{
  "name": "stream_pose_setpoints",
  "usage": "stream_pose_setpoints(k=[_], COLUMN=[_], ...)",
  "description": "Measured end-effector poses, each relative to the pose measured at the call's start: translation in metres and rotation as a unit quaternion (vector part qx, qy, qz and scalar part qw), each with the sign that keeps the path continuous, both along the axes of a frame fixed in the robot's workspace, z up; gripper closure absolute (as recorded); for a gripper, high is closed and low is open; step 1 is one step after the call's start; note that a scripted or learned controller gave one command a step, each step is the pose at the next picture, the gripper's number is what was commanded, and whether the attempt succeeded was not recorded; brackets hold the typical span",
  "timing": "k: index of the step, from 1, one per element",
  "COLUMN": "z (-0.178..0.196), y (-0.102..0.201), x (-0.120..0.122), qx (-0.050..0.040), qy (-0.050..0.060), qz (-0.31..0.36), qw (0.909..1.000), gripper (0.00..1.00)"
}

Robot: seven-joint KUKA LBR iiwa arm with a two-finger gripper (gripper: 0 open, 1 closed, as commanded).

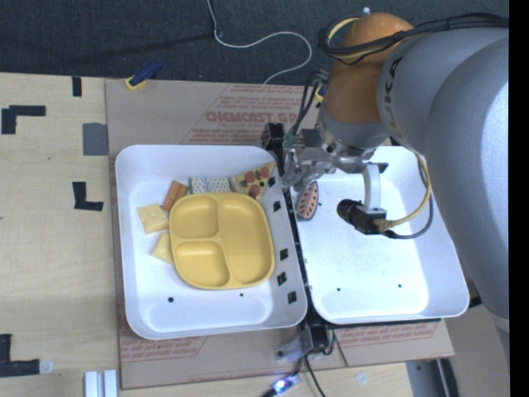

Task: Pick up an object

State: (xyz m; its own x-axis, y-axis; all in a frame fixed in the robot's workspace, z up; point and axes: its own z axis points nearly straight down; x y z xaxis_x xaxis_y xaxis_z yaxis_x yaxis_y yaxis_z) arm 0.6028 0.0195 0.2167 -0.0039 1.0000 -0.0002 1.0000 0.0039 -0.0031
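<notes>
Apparently the pincer (pixel 307 180) grips a small oval pinkish brush-like object (pixel 307 200) (barely lifted); raising it clear remains.

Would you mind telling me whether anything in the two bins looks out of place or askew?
One thing stands out: a small reddish oval object sits tilted right at the divider between the bins, below the pincer. The yellow divided plate lies flat in the left bin, covering several small items.

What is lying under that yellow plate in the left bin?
Poking out from under the yellow plate are pale yellow pieces, an orange-brown piece and a patterned item. Whatever sits beneath its middle is covered.
</notes>
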Motion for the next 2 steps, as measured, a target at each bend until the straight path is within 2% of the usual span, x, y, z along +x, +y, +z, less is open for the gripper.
stream_pose_setpoints(k=[1, 2], z=[0.0013, -0.0027], y=[0.0047, -0.0034], x=[0.0088, 0.0085], qx=[0.0001, -0.0008], qy=[-0.001, 0.000], qz=[-0.001, -0.002], qw=[1.0000, 1.0000], gripper=[1.00, 1.00])
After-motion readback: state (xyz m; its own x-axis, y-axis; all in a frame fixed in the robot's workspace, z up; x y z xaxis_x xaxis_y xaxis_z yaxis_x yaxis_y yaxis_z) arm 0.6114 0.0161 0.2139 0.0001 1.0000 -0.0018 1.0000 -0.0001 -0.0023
